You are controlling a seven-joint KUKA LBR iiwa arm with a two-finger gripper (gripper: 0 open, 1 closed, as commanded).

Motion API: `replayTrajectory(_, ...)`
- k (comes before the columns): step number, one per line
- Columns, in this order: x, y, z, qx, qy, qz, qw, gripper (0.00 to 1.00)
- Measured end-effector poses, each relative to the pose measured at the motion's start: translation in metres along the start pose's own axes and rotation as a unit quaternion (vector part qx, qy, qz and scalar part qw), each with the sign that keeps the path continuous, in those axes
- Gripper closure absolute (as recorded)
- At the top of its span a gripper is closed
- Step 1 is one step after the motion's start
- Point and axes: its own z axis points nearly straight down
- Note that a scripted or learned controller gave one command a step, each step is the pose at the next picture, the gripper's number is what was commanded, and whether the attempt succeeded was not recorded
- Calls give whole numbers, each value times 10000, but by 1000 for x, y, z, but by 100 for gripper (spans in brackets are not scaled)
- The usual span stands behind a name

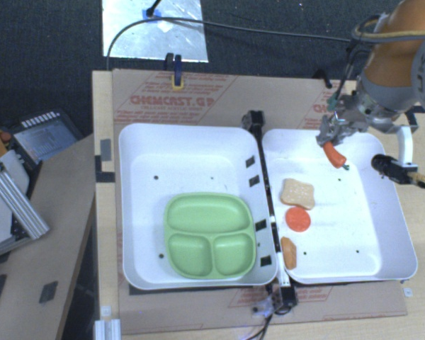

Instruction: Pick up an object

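I saw the tool [334, 142] clenched on the carrot [334, 154] over the right bin [389, 225], near its far rim. Open floor sat right of the bread [298, 193], tomato slice [298, 219] and orange piece [289, 252]. The green tray [209, 234] lay in the left bin [145, 190].

Surface [71, 190] runs pale tan across lower frame. Flat on it, center: printed cardboard sheet [198, 94], red lettering up top. On the cardboard, two shallow white bins side by side, touching at the middle: left bin [138, 161] center-left, right bin [393, 232] center-right. Yellow clamp [177, 73] at cardboard's top edge.
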Motion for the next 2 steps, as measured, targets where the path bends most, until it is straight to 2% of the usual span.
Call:
replayTrajectory(1,57,-19,7,7,5,-2,10000,100)
replayTrajectory(2,105,-20,6,5,3,-1,10000,100)
